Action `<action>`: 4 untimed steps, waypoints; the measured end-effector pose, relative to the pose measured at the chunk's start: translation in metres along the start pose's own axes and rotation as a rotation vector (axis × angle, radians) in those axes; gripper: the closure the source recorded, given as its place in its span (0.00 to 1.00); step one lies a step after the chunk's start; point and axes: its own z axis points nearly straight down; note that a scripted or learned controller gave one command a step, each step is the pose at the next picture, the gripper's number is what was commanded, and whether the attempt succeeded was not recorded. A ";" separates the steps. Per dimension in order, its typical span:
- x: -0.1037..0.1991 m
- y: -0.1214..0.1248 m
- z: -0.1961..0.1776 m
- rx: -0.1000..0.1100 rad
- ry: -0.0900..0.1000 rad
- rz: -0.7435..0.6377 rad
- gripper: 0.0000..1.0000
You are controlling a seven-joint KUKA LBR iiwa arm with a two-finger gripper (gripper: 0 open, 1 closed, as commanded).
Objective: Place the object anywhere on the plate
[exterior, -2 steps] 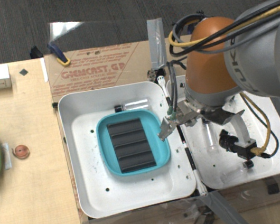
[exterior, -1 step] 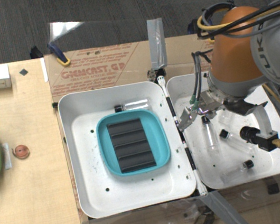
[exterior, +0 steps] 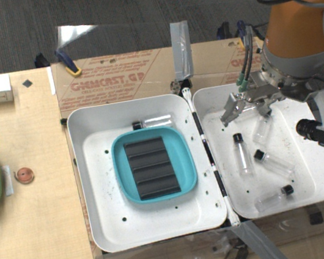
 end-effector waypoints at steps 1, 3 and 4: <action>-0.047 -0.017 -0.075 0.000 0.000 0.022 0.00; -0.199 -0.001 -0.134 -0.001 0.000 -0.099 0.00; -0.199 -0.001 -0.134 -0.001 0.000 -0.099 0.00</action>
